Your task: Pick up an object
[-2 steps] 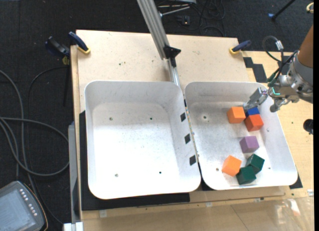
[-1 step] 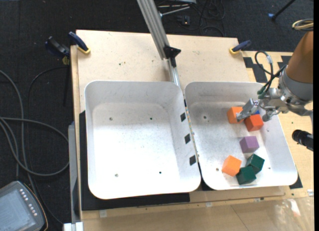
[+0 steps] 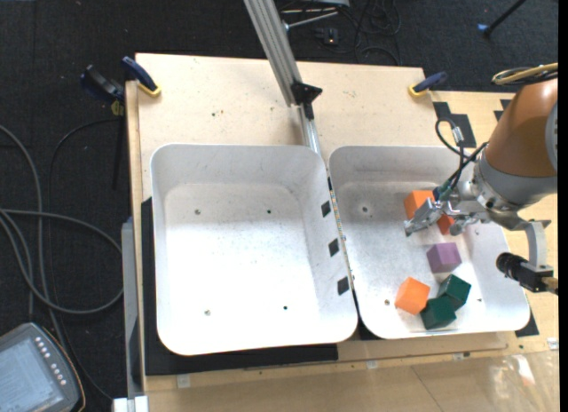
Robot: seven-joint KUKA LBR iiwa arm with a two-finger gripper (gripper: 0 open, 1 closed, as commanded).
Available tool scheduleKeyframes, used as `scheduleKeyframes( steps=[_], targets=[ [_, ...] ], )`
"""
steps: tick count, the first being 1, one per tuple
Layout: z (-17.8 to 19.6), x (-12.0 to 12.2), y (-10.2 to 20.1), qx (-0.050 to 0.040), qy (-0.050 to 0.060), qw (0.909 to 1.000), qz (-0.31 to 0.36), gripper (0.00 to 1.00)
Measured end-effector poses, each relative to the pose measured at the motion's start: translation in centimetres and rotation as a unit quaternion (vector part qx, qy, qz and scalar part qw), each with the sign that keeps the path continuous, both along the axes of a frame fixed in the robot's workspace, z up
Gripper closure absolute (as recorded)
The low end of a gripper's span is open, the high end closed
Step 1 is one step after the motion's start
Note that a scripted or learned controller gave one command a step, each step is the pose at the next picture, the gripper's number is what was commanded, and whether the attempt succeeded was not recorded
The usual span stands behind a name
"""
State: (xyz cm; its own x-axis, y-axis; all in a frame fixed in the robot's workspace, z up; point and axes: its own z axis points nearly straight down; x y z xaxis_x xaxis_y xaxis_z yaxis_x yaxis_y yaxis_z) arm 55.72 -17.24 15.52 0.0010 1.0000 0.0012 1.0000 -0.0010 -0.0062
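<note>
The arm enters from the right and its gripper (image 3: pixel 433 217) hangs low in the right bin (image 3: pixel 373 184), at the upper orange block (image 3: pixel 417 203). The metal fingers sit at this block's lower right side, but whether they are spread or closed, or have any grip on it, cannot be told from this angle. Nothing visibly rests between them.

Below the gripper lies a purple cube (image 3: pixel 444 257), and near the bin's front wall a second orange block (image 3: pixel 413 296) sits beside two dark green blocks (image 3: pixel 446 302) that touch each other. The left bin (image 3: pixel 235 246) holds nothing.

The step appears to be the approach to a grasp on the upper orange block. To do it well, the fingers should straddle that block on two flat, opposite faces, descend almost to the bin floor, and close squarely. Staying clear of the purple cube matters, since a nudge could shift it. A straight vertical lift would then confirm the hold.
</note>
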Motion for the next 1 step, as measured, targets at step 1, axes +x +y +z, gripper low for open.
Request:
scheduleKeyframes(
  steps=[1],
  targets=[
    [-5.39, -0.11, 0.08, -0.0001, -0.001, 1.0, 0.0, 0.0]
  ],
)
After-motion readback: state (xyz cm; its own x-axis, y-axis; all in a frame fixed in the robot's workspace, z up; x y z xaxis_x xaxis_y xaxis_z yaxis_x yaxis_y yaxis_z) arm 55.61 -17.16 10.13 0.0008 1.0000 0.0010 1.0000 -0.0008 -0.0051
